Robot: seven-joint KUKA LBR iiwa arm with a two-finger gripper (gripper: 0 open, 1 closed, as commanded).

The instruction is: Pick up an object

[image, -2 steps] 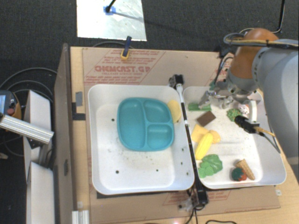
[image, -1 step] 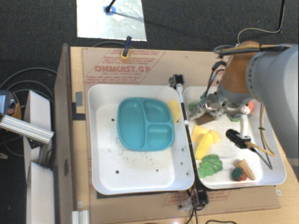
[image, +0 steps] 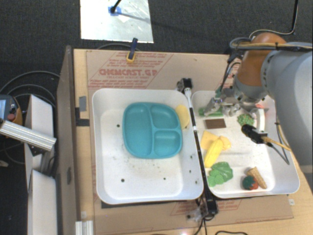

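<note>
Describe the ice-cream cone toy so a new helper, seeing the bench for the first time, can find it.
Start at the right-hand shallow white bin, the one under the grey arm. Go to its near right corner: the small tan waffle-patterned cone lies there beside a red-and-green round toy. It alone is tan and pointed.

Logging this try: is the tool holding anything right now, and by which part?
It cannot be told. The tool sits low at the back of the right bin, near the brown block, but nothing visibly sits in its grasp.
</note>
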